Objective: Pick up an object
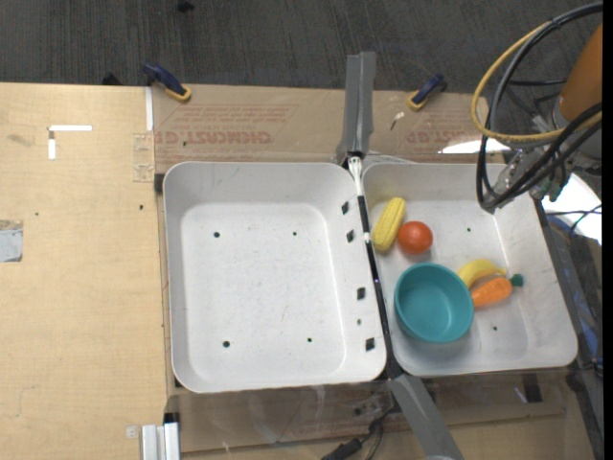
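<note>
The right bin (pixel 536 353) holds a yellow corn cob (pixel 389 223) by its left wall, with a red tomato (pixel 415 238) touching it on the right. Below them sits a teal bowl (pixel 434 302). A yellow banana (pixel 478 271) and an orange carrot (pixel 494 290) lie together at the bowl's right. Part of the arm, orange and grey (pixel 581 80), hangs at the upper right edge, trailing black and yellow cables over the bin's far right corner.
The left bin (pixel 259 276) stands beside the right one, with a grey divider post (pixel 358 103) rising between them at the back. Blue and orange clamps (pixel 165 80) hold the cardboard behind the bins. A wooden benchtop (pixel 77 257) spreads to the left.
</note>
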Robot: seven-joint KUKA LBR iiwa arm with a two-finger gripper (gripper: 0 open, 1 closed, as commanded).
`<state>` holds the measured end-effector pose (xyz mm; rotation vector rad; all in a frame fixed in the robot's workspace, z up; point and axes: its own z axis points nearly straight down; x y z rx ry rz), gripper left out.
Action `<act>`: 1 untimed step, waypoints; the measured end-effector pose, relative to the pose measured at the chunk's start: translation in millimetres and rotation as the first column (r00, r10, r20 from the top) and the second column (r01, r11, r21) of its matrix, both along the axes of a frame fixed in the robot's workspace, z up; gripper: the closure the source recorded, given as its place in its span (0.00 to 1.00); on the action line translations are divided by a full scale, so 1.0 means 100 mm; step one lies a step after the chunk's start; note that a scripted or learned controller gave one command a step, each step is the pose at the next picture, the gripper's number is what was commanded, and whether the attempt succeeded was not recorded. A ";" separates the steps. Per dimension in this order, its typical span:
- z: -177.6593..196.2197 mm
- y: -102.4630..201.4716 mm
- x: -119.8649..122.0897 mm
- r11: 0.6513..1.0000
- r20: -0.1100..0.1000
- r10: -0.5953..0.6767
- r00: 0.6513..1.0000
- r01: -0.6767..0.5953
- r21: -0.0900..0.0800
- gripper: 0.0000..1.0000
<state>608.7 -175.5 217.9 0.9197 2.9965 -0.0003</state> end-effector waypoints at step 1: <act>-1.18 0.73 -0.30 0.973 -0.006 -0.230 0.973 0.230 0.002 1.00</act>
